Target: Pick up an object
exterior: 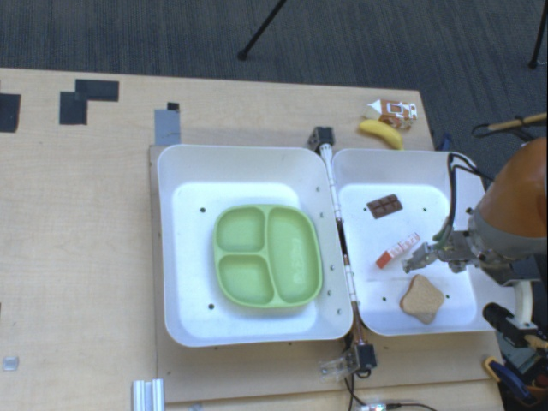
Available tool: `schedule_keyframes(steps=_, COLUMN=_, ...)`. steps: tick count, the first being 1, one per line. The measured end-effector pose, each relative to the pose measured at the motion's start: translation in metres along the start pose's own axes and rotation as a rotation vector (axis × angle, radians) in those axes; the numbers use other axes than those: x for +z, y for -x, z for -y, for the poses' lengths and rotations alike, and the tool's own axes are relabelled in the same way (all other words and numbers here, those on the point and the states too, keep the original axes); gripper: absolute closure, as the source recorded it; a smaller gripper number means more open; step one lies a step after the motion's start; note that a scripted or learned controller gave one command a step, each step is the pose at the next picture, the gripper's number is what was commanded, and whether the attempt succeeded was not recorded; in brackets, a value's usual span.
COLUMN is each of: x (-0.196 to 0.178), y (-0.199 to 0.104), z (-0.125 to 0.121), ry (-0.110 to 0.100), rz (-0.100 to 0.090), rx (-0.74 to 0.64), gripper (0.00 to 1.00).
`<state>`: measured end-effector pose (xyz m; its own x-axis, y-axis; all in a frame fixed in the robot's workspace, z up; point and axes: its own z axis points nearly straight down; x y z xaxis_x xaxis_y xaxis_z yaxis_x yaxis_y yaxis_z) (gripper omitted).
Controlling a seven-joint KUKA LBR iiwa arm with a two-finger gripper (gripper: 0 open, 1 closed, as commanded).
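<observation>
While the gripper (418, 259) hangs low in the right bin (462, 315), its fingers look spread with nothing between them; a slice of bread (423, 299) lies just below, a red-and-white packet (397, 250) just left, a chocolate piece (384, 205) farther up.

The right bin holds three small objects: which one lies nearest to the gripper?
The red and white packet: it lies right at the gripper. The bread slice sits just below, and the brown chocolate bar lies farthest, toward the top.
</observation>
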<state>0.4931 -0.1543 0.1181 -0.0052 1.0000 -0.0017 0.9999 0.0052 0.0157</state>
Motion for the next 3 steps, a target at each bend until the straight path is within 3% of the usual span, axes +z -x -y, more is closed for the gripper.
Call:
schedule_keyframes(steps=1, x=0.031, y=-0.046, z=0.005, ry=-0.009, rz=0.0, rx=0.002, gripper=0.0)
schedule_keyframes(steps=2, x=0.02, y=-0.046, z=0.002, ry=-0.002, rz=0.001, rx=0.0, gripper=1.0)
schedule_keyframes(steps=3, x=-0.067, y=-0.124, z=-0.051, ry=-0.011, rz=-0.004, rx=-0.001, gripper=1.0)
